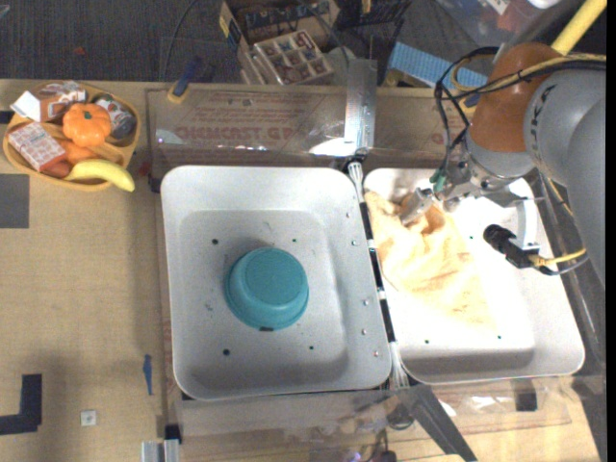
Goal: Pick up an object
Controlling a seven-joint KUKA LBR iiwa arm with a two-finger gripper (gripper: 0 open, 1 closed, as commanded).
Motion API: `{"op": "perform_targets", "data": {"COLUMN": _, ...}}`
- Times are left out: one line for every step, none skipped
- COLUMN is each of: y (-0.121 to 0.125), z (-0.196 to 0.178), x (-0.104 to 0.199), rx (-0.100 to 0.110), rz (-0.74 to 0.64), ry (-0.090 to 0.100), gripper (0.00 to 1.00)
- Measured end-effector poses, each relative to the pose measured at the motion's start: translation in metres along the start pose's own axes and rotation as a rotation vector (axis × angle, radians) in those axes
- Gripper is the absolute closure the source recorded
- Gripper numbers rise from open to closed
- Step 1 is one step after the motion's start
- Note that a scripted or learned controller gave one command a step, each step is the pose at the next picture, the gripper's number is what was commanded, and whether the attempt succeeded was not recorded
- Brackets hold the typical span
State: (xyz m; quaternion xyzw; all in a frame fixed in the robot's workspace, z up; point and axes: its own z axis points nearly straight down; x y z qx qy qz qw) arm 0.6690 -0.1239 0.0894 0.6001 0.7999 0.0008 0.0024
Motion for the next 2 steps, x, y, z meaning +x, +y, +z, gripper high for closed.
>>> {"op": "perform_targets", "data": {"y": 0.002, "z": -0.012, "x": 0.000, "rx": -0.006, "rz": -0.002, "ry": -0.003, "gripper": 1.00}}
{"op": "perform_targets", "data": {"y": 0.009, "z": -0.097, "x": 0.035, "rx": 0.000, "rz": -0.166, "ry": 0.000, "gripper": 1.00}}
